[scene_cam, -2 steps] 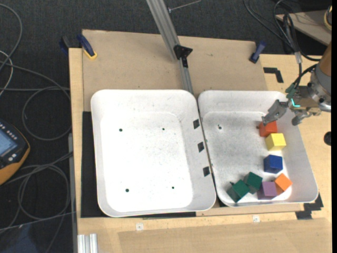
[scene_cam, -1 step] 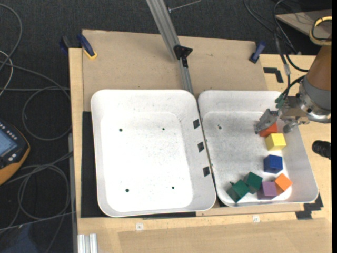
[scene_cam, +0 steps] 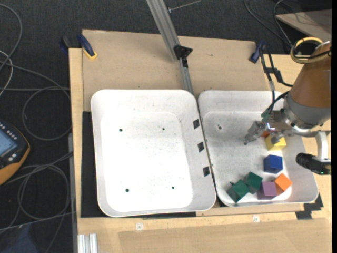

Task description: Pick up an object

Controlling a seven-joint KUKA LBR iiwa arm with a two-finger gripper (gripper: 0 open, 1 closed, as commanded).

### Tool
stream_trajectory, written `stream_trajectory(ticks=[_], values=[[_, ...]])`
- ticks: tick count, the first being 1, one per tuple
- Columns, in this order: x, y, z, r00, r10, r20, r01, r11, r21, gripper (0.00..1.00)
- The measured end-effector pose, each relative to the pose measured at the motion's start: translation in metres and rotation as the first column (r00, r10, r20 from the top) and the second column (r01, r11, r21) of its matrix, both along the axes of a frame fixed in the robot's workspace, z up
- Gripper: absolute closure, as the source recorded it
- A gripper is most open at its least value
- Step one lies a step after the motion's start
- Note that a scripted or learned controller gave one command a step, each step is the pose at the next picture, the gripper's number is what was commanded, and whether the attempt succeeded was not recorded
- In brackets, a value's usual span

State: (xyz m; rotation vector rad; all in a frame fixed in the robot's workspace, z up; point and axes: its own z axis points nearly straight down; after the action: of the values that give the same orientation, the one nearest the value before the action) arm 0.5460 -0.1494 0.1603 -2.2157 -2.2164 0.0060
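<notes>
Nearest the camera, along the near edge of the right bin (scene_cam: 231,101), lie two dark green blocks (scene_cam: 246,186), a purple block (scene_cam: 268,188) and an orange block (scene_cam: 283,182), close together. Just beyond them sits a blue block (scene_cam: 273,163), and farther still a yellow block (scene_cam: 277,142) right beside the gripper (scene_cam: 258,132). Whether the pincer is released or clenched cannot be told; nothing is visibly grasped. To the left, the left bin (scene_cam: 105,141) shows small dark dots on its floor. No writing is legible.
</notes>
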Motion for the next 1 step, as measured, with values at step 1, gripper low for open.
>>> stream_trajectory(ticks=[1], values=[[0.0055,0.0068,-0.0478,1.0,0.001,0.002,-0.001,1.0,0.0,0.0]])
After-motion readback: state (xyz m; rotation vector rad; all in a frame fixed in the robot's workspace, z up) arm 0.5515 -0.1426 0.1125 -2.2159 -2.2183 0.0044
